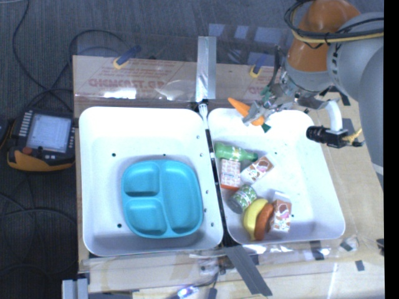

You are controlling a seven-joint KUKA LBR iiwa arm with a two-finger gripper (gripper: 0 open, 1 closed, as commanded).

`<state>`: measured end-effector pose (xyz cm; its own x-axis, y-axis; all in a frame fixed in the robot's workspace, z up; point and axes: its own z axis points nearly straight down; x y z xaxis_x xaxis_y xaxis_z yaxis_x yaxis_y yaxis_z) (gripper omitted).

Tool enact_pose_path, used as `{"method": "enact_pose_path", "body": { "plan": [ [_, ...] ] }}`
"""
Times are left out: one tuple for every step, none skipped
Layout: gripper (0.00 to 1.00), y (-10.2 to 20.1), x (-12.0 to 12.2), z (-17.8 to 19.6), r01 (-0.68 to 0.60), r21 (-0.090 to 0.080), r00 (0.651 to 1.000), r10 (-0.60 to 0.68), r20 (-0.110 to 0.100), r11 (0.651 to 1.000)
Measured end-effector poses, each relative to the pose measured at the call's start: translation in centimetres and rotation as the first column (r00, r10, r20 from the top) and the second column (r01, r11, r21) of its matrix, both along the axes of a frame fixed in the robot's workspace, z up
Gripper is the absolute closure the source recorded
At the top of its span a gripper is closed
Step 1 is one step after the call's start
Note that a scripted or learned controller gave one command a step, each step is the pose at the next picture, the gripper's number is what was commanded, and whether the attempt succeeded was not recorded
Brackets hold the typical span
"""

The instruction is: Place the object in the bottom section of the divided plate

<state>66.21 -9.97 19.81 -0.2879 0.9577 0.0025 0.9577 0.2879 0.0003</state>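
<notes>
The grey arm [358, 48] with its orange band [321, 30] reaches in from the right and hangs over the far edge of the right bin [324, 179]. Its claw [265, 108] sits at the bin's far left corner, and an orange carrot [244, 109] lies right at the claw's tip, slanting across the bin's rim. Whether the claw has hold of the carrot, or how far it is open, cannot be told, since the tip is small and muddled there.

The blue divided plate [163, 198] lies in the left bin [100, 142], near that bin's near side, with nothing on it.

In the right bin a loose heap lies along the left wall: a green packet [234, 151] at the far end, a red and white packet [229, 173] beside the wall, a small carton [257, 170] tilted next to it, a green can [244, 197], a yellow banana [252, 215] touching a brown sausage-like piece [265, 218], and a red and white carton [282, 213] at the near end.

A hand-held control unit [40, 139] with a screen lies on the floor to the left of the worktop [140, 76].
</notes>
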Motion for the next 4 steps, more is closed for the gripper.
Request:
{"method": "enact_pose_path", "body": {
  "plan": [
    [1.00,3.7,-10.7,1.3,-0.215,-0.001,0.977,0.215,-0.001,0.977],
    [1.00,11.8,-10.9,-0.7,-0.344,-0.001,0.939,0.344,-0.002,0.939],
    [0.00,11.8,-10.9,-0.7,-0.344,0.000,0.939,0.344,-0.002,0.939],
    [0.00,18.9,-8.5,-1.5,-0.534,-0.002,0.846,0.534,0.000,0.846]
  ]
}}
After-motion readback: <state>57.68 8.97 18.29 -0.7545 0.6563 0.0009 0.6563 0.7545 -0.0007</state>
